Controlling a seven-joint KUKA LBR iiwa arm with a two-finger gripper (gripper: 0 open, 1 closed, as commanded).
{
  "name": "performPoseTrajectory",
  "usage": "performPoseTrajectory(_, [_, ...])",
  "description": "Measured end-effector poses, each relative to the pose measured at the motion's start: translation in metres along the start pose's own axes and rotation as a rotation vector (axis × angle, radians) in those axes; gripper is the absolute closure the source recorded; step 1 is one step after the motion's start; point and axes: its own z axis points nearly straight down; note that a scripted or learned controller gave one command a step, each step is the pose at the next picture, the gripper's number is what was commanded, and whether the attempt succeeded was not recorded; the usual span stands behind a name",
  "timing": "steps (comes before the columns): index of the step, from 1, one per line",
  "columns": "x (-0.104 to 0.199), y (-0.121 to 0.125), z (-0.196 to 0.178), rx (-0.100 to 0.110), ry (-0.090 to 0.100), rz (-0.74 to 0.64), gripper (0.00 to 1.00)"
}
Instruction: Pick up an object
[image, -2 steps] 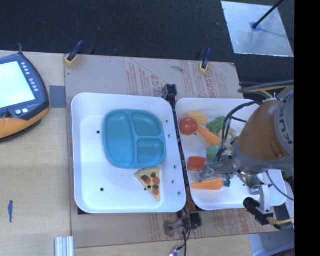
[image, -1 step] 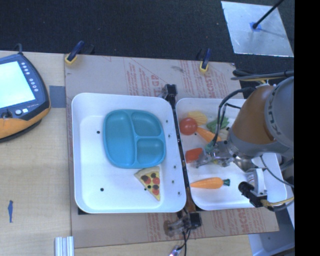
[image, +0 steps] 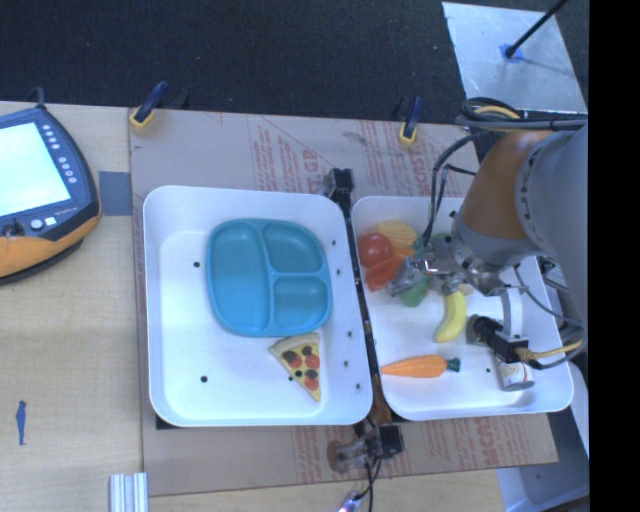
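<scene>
Camera view: two white bins sit side by side on the bench. The left bin holds a blue plate near its centre and a pizza slice at about 5 o'clock from the plate, just beside its rim. The right bin holds the toy food: a tomato at the bin's 10 o'clock, a yellow piece just behind it, a green piece at 4 o'clock from the tomato, a banana near the middle, and a carrot lying crosswise at 6 o'clock.

The arm comes in from 3 o'clock and its gripper hangs low over the cluster, between the green piece and the banana's upper end. Whether the pincer is open or closed I cannot tell; the wrist hides it.

Judging by this, the pick is not yet done: every item appears to rest in its bin, and nothing is seen lifted. Closing on an item and raising it remain.
</scene>
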Motion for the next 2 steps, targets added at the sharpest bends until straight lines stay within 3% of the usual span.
performPoseTrajectory(1, [0.000,0.000,-0.010,0.003,0.001,-0.005,1.00])
performPoseTrajectory(2, [0.062,-0.053,-0.100,0.000,0.001,-0.001,1.00])
